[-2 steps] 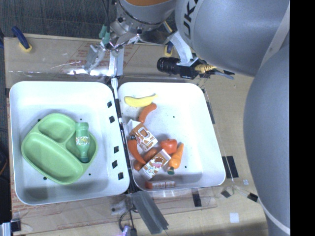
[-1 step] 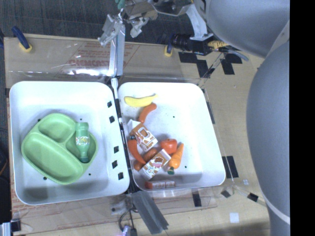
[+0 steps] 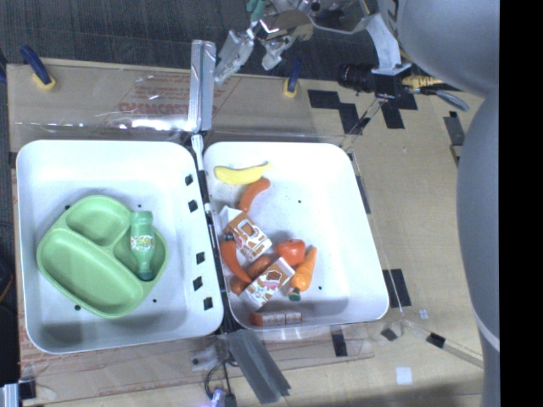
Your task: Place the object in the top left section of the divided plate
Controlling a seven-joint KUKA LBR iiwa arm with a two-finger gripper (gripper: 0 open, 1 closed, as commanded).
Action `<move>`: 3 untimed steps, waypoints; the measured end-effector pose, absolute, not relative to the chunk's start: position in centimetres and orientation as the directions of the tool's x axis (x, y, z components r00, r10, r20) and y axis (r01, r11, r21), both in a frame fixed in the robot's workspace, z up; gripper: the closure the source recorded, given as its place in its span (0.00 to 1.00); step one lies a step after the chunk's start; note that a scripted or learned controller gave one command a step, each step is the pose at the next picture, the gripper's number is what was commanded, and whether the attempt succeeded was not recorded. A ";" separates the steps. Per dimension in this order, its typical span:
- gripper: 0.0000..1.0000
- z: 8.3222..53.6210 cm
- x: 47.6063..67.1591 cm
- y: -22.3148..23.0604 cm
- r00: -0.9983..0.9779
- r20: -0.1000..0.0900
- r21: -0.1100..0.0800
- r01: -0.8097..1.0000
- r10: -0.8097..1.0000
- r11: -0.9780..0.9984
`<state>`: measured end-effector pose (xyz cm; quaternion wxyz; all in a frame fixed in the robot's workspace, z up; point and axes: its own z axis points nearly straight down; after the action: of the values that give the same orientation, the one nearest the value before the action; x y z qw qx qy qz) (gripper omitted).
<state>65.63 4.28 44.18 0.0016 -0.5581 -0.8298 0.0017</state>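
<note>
From the camera view above the bench, the gripper [image 3: 252,49] is up high, past the far edge of the bins. Its fingers are apart and hold nothing. The green divided plate [image 3: 89,265] sits in the left bin [image 3: 51,164]. A small green bottle [image 3: 143,245] lies on the plate's right part. The right bin [image 3: 339,185] has a banana [image 3: 240,173], carrots [image 3: 252,195] and little cartons [image 3: 251,237].

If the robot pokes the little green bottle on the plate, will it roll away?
The green bottle lies on its side and looks round, so it probably rolls easily. The green divided plate has raised rims that would likely stop it. It looks small, probably light.
</note>
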 end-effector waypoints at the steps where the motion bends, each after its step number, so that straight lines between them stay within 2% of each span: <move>1: 0.00 43.7 65.6 4.3 -0.238 0.001 -0.007 0.971 0.971 0.238; 2: 1.00 44.8 65.6 4.6 -0.247 0.000 -0.007 0.969 0.969 0.247; 3: 1.00 32.2 65.6 13.4 -0.671 0.001 -0.003 0.742 0.742 0.671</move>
<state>65.61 13.41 32.22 0.0010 -0.4057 -0.9140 0.0014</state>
